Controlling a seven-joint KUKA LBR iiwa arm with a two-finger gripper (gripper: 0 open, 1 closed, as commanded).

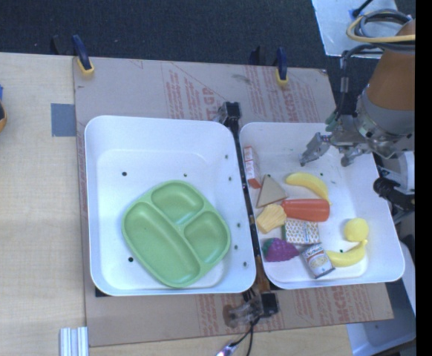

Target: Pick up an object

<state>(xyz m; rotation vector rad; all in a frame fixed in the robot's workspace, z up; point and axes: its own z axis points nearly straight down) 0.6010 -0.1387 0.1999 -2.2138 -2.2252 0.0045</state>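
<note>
Over the right bin point(394, 221), the gripper point(327, 153) hangs, apparently spread and gripping nothing; the arm is cut off.

Right white bin point(379, 273): toys crowd near half | far half bare | left white bin point(97, 199): green divided plate point(175, 232), far strip bare

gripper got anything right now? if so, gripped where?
Nothing held. The gripper hangs over the back of the right bin with nothing between its fingers; the nearest item, a banana, lies apart from it on the bin floor.
</note>
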